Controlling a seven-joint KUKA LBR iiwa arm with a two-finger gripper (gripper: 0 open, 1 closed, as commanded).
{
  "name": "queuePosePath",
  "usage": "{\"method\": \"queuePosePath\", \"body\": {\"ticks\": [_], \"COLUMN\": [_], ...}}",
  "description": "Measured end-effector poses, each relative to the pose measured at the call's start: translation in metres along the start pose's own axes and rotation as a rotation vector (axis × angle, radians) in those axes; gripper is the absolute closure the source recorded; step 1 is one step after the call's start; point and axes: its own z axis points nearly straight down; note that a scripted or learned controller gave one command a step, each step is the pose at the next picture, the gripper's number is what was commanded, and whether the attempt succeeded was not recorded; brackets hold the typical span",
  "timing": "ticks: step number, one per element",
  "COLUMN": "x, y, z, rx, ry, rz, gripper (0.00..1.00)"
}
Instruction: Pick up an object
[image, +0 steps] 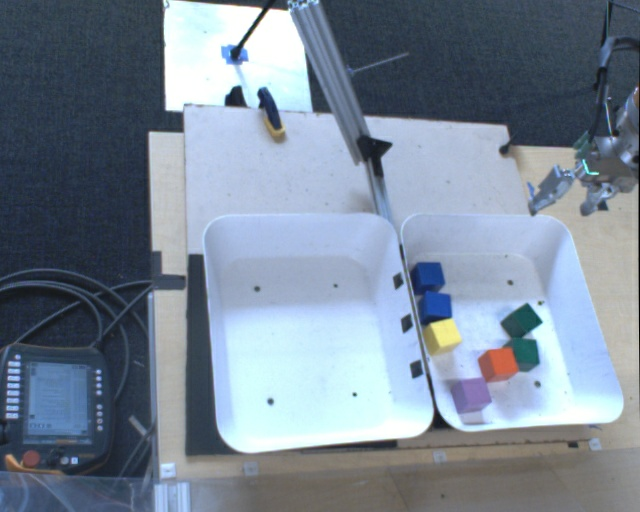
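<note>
The pincer (570, 192) hovers over the worktop (450, 165) at about one o'clock from the right bin (575, 290), outside its rim, fingers spread apart with nothing between them. Most of the arm is cut off by the frame edge. In the right bin lie two blue cubes (431, 290), a yellow cube (442, 336), an orange cube (497, 364), two green blocks (522, 334) and a pale purple cube (470, 396). The orange cube touches one green block, partly hiding it.
</note>
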Motion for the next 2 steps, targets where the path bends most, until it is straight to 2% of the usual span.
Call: {"method": "queuePosePath", "body": {"ticks": [1, 2], "x": [0.000, -0.003], "y": [0.001, 0.003], "z": [-0.003, 0.039], "rx": [-0.003, 0.000], "ry": [-0.002, -0.001], "rz": [-0.001, 0.001], "gripper": [0.00, 0.00]}}
